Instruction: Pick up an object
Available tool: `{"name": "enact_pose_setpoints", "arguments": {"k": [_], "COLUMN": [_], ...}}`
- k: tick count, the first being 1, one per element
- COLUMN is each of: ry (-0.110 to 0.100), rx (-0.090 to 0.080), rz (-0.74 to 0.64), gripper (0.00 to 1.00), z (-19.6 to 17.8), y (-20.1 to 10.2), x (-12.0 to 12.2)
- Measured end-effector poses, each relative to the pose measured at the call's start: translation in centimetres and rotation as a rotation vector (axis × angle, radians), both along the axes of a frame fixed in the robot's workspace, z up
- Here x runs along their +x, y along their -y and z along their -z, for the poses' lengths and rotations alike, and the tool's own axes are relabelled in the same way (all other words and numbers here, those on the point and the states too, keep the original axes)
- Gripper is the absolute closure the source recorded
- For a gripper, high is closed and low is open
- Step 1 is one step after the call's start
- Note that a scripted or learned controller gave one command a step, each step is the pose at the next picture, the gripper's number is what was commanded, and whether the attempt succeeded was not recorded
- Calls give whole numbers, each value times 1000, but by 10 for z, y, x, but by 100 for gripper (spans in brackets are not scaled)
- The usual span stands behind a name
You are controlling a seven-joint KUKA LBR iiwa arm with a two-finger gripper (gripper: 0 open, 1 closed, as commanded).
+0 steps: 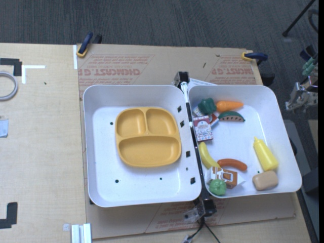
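The right bin (276,115) holds several toy foods. An orange carrot (229,105) and a dark green piece (206,106) lie at its far end, with a watermelon slice (231,116) just below them. A small red and white carton (203,130) and a banana (206,155) lie along the bin's left wall. A red sausage (232,164), a yellow bottle (265,154) and a tan bread piece (265,180) sit toward the near right. An orange and white box (226,176) and a green round piece (217,187) crowd the near left corner.
The left bin (98,151) holds a yellow divided plate (148,136). Both bins rest on a cardboard sheet (131,70) held by clamps (84,44). Metal gear (302,92) stands off the bench's right side. A grey ring (6,85) lies far left.
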State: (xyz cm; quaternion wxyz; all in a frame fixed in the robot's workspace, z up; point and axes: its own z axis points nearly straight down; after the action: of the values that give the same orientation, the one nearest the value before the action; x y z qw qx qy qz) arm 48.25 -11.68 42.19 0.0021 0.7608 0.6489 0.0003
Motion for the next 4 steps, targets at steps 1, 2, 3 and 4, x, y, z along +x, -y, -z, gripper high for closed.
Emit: {"name": "enact_pose_setpoints", "arguments": {"k": [1, 2, 3, 4], "ry": [-3, 1, -3, 0], "rx": [1, -3, -1, -4], "rz": [-451, -579, -601, -604], "gripper": [100, 100, 100, 100], "z": [106, -87, 45, 35], "y": [-32, 11, 23, 23], "x": [-4, -3, -4, -2]}}
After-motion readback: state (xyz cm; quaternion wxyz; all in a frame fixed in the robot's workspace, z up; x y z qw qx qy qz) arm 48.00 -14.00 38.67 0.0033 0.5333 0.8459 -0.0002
